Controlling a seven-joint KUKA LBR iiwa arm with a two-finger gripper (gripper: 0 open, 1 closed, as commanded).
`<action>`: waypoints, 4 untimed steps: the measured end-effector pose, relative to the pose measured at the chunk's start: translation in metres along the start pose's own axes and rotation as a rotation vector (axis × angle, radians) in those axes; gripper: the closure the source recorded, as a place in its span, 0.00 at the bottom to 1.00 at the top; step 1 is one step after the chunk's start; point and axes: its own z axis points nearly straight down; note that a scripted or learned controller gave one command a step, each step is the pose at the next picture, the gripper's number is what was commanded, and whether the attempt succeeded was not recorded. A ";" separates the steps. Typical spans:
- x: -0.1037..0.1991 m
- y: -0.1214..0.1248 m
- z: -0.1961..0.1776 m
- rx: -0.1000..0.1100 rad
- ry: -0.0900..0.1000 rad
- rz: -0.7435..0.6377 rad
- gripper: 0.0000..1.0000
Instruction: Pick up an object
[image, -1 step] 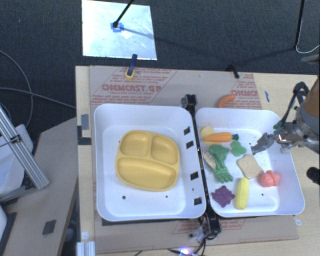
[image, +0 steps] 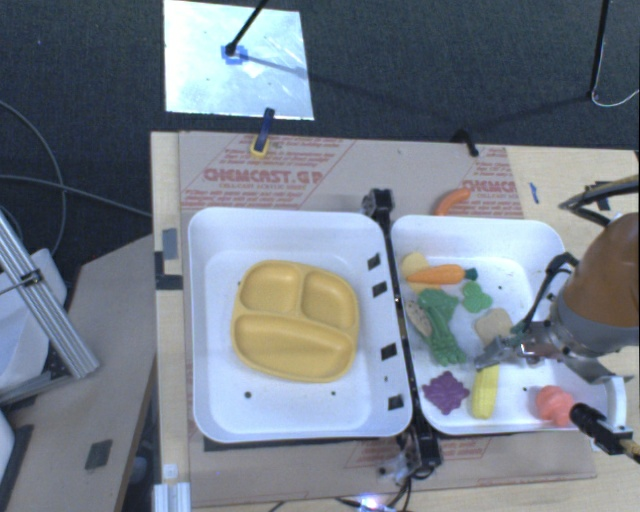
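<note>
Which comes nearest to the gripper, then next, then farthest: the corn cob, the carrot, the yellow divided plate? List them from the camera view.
1. corn cob: right bin, just below the gripper.
2. carrot: same bin, toward its far left corner.
3. yellow divided plate: left bin, farthest.

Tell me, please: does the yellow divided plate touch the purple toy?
Apart. The camera view shows the yellow plate in the left bin and the purple toy in the right bin, with the bin walls between them.
</note>
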 end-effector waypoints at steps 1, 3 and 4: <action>0.060 0.002 0.015 -0.005 -0.006 -0.004 0.00; 0.074 0.001 -0.051 -0.004 -0.009 0.004 0.00; 0.075 0.002 -0.063 -0.009 -0.009 0.000 1.00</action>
